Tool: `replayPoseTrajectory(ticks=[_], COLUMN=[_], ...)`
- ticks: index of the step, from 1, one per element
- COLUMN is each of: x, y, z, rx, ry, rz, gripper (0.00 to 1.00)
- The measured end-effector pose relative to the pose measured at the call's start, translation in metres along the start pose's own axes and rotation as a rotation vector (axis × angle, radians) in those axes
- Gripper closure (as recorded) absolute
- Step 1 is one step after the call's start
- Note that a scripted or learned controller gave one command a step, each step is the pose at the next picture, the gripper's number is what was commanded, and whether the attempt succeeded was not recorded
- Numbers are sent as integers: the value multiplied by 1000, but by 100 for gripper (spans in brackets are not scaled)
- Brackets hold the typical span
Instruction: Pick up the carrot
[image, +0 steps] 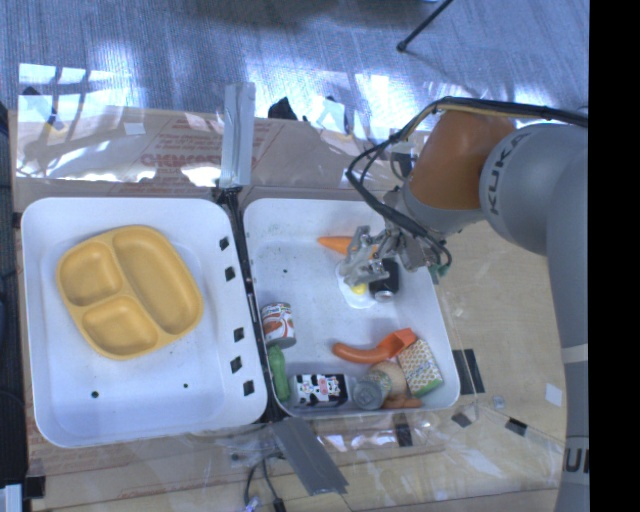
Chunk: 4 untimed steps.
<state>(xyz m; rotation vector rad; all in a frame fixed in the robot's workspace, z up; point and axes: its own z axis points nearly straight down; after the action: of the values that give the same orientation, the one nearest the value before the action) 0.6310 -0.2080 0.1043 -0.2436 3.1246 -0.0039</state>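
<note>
Camera view: two shallow white bins on one surface, arm reaching in from right.

Left white bin (40, 330): one yellow three-compartment plastic plate (128, 290), lying flat near the middle, probably as a drop spot. Right white bin (300, 215): one small red-and-white can (277, 324) and one green stick-shaped item (277, 378) against the left wall; one black-and-white carton (320, 389), one grey round tin (368, 393), one patterned box (420, 366) and one curved orange-red sausage-like piece (368, 350) crowded along the near wall, likely jumbled at random. Small orange carrot (336, 242) lying flat near the far wall, just left of the grey end effector (368, 268). End effector low over the bin floor, beside the carrot; opening impossible to judge, nothing visibly between its tips.
</note>
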Motion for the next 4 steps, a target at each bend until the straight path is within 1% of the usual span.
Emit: replayPoseTrajectory(ticks=[1,2,3,4], x=[22,39,39,-22], y=[45,29,29,-3], z=[-157,12,12,10], rx=[3,-3,-3,-2], ry=[-9,6,6,3], rz=[105,-87,-88,-99], gripper=[100,100,0,0])
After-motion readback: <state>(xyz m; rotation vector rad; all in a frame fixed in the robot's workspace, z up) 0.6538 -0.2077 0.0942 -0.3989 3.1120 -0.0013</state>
